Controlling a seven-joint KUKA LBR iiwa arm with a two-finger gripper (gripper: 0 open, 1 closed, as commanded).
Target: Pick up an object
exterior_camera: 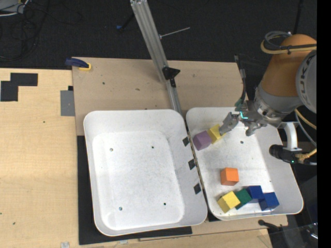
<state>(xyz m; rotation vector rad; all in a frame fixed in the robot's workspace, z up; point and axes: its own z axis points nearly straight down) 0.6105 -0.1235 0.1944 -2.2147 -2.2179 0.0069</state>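
So far nothing is seen lifted: the grey two-finger gripper (237,122) is lowered in the upper part of the right shallow white bin (261,141), right of centre in the frame, beside a small yellow block (215,133) touching a purple block (201,139). Whether the jaws are open or closed cannot be told. The grasp and lift are judged still to come. Lower in this bin lie an orange cube (229,176) and a cluster of yellow, green and blue blocks (247,198). The left white bin (137,172) holds no blocks.

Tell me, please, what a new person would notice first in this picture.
Probably the grey and orange arm coming in from the right, its tool low over the right bin beside a yellow block and a purple block. Next, the coloured blocks grouped at that bin's near edge, with an orange block just above them.
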